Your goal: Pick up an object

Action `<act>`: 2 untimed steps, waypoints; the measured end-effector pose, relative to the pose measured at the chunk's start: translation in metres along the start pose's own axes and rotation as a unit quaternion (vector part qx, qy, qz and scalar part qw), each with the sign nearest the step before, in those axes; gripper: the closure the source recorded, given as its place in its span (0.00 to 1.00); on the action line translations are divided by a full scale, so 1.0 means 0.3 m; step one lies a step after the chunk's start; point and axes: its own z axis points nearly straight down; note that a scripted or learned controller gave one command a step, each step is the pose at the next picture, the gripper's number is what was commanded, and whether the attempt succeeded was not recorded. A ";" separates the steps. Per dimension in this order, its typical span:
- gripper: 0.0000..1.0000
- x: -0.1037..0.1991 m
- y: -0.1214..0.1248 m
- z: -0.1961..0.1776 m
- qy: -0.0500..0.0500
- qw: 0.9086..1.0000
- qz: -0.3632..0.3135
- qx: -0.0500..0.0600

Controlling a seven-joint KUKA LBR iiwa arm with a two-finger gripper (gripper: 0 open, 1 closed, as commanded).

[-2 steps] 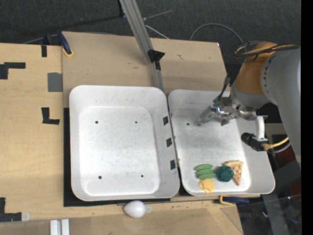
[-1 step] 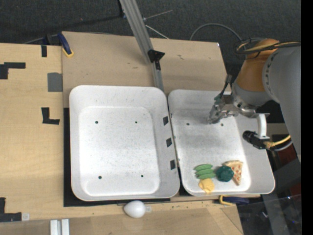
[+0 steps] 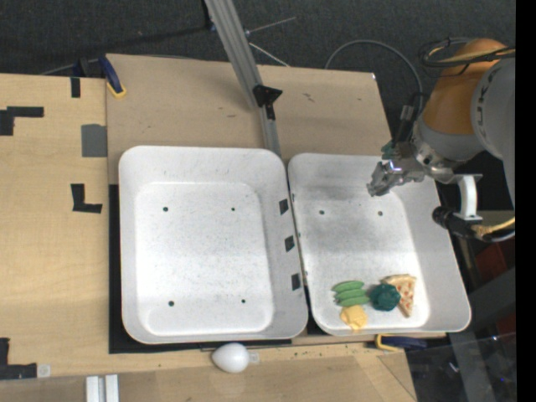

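Objects for picking lie clustered in the near right corner of the right bin [image 3: 335, 191]: a green pod-shaped piece [image 3: 350, 291] made of two smooth lobes, a small yellow lump [image 3: 354, 316] just nearer than it, a dark teal rounded piece [image 3: 385, 296] with a bumpy outline to their right, and a tan, pizza-slice-like wedge [image 3: 405, 292] touching the teal piece on its right. The bin is shallow, white, speckled plastic with rounded corners. The gripper [image 3: 382, 179] hangs over the bin's far right part, well apart from the cluster; whether its fingers are open or shut I cannot tell, and nothing visible sits between them. The left bin [image 3: 201, 162] matches it. A white egg-shaped object [image 3: 231, 358] rests on the wooden counter [image 3: 50, 249] just near of the left bin.
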 end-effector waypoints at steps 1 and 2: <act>1.00 -0.026 -0.014 -0.168 0.000 1.000 0.000 0.000; 1.00 -0.024 -0.009 -0.317 0.000 1.000 0.000 0.000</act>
